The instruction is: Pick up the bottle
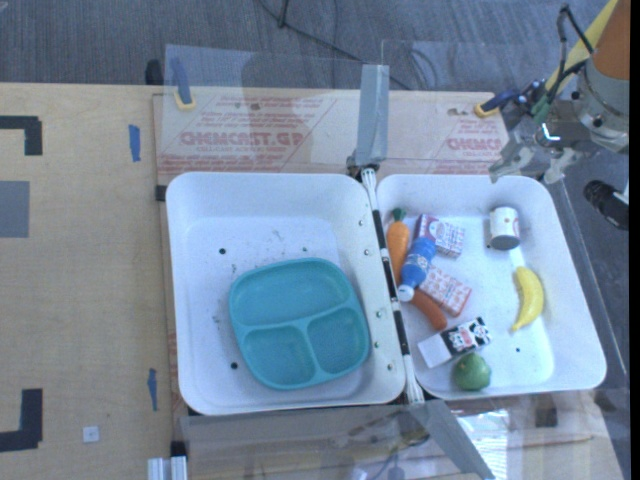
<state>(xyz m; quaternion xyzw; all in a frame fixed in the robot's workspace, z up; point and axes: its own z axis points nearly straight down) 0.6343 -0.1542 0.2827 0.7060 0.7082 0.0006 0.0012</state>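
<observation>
Camera view shows the approach step — the grey two-finger gripper [527, 160], jaws' state unclear, hovers upper right, needing descent toward the small blue-and-white plastic bottle [415, 266] centre-right.

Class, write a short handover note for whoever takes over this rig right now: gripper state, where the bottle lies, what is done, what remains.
Gripper: above the right white bin's far rim, holding nothing.
Small blue plastic bottle with white cap: lying in that bin near its left wall, between an orange carrot and a pink-white carton.
Done: nothing; bottle untouched.
Left: approach, grasp, lift.
</observation>
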